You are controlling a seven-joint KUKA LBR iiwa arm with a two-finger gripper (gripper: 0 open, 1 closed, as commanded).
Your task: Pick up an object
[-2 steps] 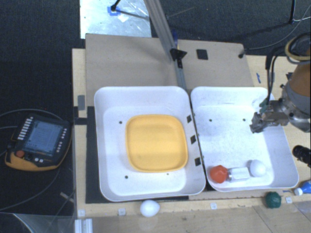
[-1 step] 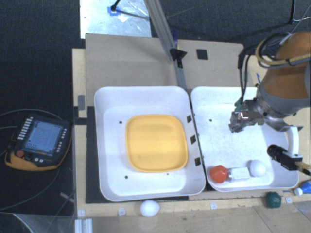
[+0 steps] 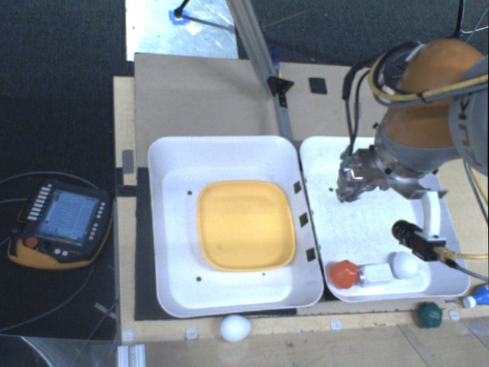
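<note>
A: What's in the left white bin [image 3: 164, 205]?
B: A square yellow plastic plate [image 3: 246, 225].
A: And right?
B: A round orange-red ball [image 3: 344, 274] near the front wall. The two-finger gripper [image 3: 348, 186] hangs above the bin floor; its state, I cannot tell.

End effector [image 3: 349, 183] hovers above the right bin [image 3: 321, 228].

Yellow plate [image 3: 246, 225] in white left bin [image 3: 172, 197]. Red-orange ball [image 3: 344, 274] and white ball [image 3: 403, 264] in white right bin [image 3: 321, 155]. Grey arm [image 3: 428, 90], orange band.
</note>
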